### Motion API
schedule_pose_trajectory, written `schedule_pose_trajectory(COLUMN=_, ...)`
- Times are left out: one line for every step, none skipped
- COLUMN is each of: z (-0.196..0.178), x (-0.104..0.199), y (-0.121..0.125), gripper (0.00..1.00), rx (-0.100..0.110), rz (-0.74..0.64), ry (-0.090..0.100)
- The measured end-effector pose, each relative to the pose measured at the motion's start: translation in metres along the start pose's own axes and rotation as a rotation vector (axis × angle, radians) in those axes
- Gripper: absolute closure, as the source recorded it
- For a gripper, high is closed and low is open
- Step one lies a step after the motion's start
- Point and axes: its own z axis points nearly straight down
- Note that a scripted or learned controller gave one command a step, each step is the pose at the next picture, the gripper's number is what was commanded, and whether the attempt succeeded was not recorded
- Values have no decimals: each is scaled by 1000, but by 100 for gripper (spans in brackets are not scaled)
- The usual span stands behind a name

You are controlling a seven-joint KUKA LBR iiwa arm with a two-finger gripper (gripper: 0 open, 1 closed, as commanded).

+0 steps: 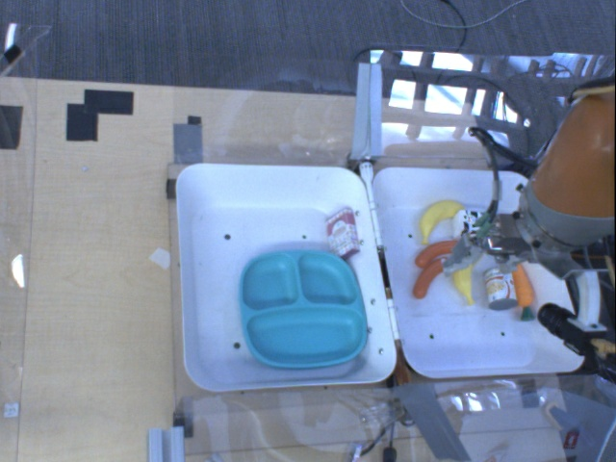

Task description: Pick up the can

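Note the can (498, 288) standing unlifted in the right bin (462, 354); pincer (472, 243) nearby, state unclear; grasp remains.

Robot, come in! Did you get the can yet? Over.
Gripper over right bin, nothing seen held. Can upright, not yet picked. Carrot against it, bananas and hotdogs close.

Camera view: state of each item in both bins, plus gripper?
can: upright in right bin, not held
carrot: lying right beside the can
banana: lying at back of right bin
hot dog: two sausages lying left of the gripper
red packet: lying at right wall of left bin
blue plate: right way up in left bin
gripper: over right bin, left of can
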Motion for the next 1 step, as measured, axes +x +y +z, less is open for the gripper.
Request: schedule_pose_trajectory(z=-46, x=1, y=-2, gripper=0, rx=-2, rz=612, ry=0)
